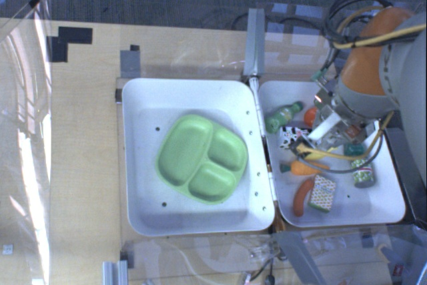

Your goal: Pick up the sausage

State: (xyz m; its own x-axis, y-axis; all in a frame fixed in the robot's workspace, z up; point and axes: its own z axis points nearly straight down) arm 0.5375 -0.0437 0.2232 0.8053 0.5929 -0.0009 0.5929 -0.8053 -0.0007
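The sausage (301,197) is a short reddish-brown link lying near the front of the right bin (383,210), just left of a checkered box (323,193). My gripper (319,137) hangs over the middle of that bin, above and behind the sausage, apart from it. The grey arm with its orange band (373,57) comes in from the right and hides part of the bin's back right corner.
Around the gripper lie an orange carrot (304,169), a yellow banana (327,155), a cow-patterned item (288,138), a green bottle (283,115), a red ball (310,116) and a green can (363,177). The left bin (140,210) holds a green divided plate (202,158).
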